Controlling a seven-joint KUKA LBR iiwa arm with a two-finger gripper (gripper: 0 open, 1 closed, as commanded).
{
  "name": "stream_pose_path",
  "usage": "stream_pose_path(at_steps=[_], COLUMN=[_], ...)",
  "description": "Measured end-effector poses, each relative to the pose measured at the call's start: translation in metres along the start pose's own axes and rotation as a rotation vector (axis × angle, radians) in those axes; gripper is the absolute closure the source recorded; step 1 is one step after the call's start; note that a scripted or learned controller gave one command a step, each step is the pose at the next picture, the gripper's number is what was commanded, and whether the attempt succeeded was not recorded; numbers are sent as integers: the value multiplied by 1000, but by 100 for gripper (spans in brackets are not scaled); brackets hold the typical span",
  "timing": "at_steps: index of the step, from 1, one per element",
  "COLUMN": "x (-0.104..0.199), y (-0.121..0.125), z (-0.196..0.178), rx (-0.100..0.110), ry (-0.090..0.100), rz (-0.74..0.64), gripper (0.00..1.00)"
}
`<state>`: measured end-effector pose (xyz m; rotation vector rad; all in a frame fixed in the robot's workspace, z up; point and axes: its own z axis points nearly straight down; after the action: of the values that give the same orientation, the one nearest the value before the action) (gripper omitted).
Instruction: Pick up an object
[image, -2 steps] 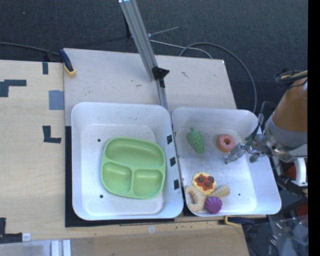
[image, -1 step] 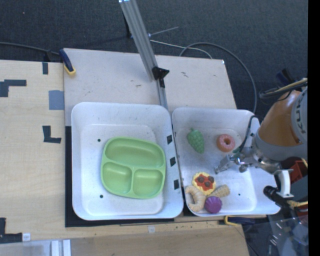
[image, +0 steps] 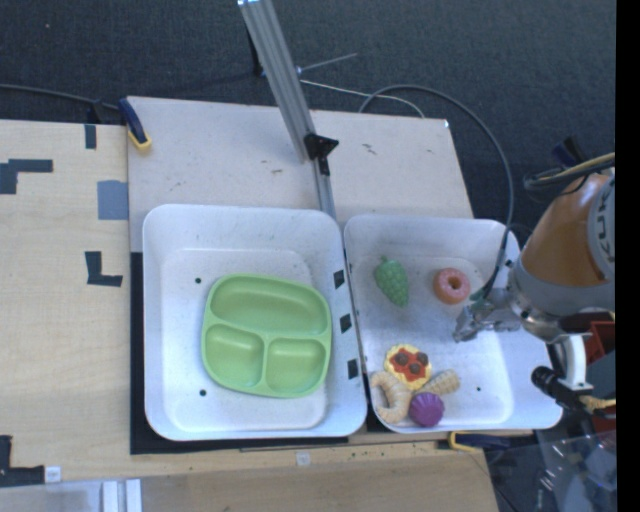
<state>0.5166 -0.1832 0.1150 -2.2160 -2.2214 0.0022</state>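
The grey arm with its orange band (image: 565, 235) reaches in from the right, its wrist bent down over the right edge of the right bin (image: 495, 400). The gripper (image: 470, 325) hangs low over the bare floor of that bin, a little right of and nearer than the donut, with nothing between its fingers. The fingers are small and dark against the bin, and I cannot tell whether they are spread or closed.

There are 2 shallow white bins side by side. The left bin (image: 170, 300) holds 1 green divided plate (image: 266, 334) with 3 compartments, lying flat at the bin's middle.

The right bin holds 5 small toy foods. At the far side sit 1 green bunch of grapes (image: 392, 281), left of centre, and 1 pink donut (image: 451, 286) just to its right, the 2 apart from each other. At the near side 3 pieces cluster close together: 1 small pizza piece (image: 408, 364) with red and dark toppings, 1 tan pastry (image: 392, 397) curled in the near left corner, and 1 purple round fruit (image: 426, 409) just beside the pastry's right end.
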Motion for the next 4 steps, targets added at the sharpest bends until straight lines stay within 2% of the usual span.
stream_pose_path(at_steps=[1,3,4], x=[-1,-5,52], y=[1,9,32], z=[-42,-149,-143], rx=[-6,-8,-3], ry=[-3,-4,0], rz=[1,1,-5], gripper=[100,100,100])
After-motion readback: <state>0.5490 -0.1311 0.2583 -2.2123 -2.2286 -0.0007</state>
